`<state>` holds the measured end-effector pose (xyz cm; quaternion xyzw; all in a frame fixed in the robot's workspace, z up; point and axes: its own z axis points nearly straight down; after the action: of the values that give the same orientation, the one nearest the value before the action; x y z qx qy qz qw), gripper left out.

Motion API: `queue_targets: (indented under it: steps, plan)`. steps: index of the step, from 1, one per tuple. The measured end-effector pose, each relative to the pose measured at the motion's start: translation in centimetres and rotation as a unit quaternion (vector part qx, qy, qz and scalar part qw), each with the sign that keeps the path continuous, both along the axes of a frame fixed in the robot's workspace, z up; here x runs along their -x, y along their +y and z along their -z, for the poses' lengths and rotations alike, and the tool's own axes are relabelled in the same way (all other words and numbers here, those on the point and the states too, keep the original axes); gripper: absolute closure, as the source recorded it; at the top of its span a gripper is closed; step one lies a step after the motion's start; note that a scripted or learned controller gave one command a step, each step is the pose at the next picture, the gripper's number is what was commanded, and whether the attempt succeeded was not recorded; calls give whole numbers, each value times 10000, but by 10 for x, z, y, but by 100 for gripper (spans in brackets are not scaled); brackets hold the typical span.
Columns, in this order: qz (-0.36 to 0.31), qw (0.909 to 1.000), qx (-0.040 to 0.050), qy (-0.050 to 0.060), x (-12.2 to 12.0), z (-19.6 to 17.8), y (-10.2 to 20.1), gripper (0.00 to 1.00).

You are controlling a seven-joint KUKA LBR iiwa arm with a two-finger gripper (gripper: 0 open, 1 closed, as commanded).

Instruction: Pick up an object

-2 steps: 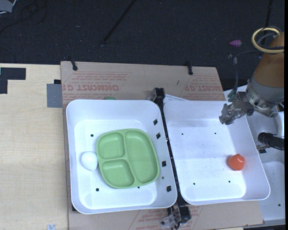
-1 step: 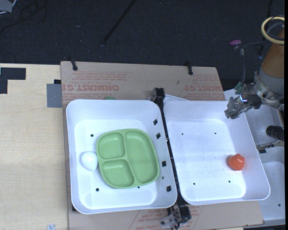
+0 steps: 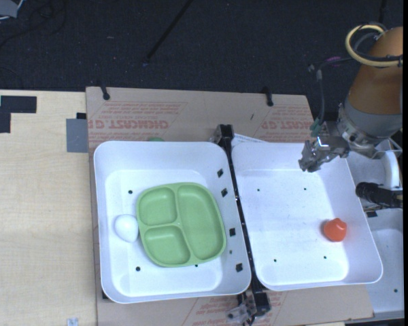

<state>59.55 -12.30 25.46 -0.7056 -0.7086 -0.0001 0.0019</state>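
A small orange-red object [image 3: 334, 229] lies in the right bin [image 3: 292, 277], near its right wall. A green three-compartment plate [image 3: 180, 224] sits in the left bin [image 3: 115, 175], with a white egg-like ball [image 3: 126, 227] touching its left edge. My gripper [image 3: 315, 156] hangs over the right bin's far right corner, well behind the orange object. Nothing shows between its fingers.
A black divider [image 3: 232, 209] runs between the two bins. Both rest on a cardboard sheet [image 3: 190, 117] on the wooden bench. A black fixture [image 3: 377, 194] sticks out beside the right bin's right wall. The arm [image 3: 374, 94] stands at the far right.
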Motion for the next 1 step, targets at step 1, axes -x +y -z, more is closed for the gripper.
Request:
queue_targets:
  steps: [1]
  plan:
    - [10,10000,7,12,10,15,47,100]
